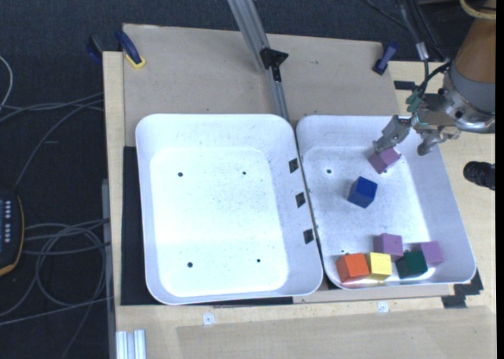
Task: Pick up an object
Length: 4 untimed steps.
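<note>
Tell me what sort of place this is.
Probably a robotics lab test bench: a plywood board held by clamps, two white bins with coloured blocks, loose cables on dark carpet, and a robot arm's tool.

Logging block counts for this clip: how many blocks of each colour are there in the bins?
Purple block: 3
Blue block: 1
Orange block: 1
Yellow block: 1
Green block: 1
Total: 7, all in the right bin. One purple block sits at the tip of the hand.
</note>
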Available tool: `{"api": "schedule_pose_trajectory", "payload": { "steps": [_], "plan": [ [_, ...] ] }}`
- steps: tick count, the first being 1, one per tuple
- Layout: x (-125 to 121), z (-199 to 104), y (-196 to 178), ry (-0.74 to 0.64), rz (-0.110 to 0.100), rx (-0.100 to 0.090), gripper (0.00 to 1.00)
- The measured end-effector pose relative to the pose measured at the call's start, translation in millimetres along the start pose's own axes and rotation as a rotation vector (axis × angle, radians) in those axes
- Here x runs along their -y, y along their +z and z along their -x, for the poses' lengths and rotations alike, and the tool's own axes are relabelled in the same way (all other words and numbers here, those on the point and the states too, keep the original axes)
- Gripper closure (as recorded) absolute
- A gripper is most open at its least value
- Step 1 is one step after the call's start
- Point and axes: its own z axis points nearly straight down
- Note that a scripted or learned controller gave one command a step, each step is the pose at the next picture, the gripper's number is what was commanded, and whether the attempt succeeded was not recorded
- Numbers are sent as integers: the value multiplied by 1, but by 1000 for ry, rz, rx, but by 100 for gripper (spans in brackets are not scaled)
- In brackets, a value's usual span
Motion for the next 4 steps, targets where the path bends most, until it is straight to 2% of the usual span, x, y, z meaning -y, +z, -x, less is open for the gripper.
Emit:
{"api": "schedule_pose_trajectory", "payload": {
  "steps": [1, 2, 4],
  "plan": [
    [0, 0, 0, 0, 1, 0, 0],
    [-1, -6, 44, 1, -5, 0, 0],
    [12, 3, 138, 2, -6, 0, 0]
  ]
}}
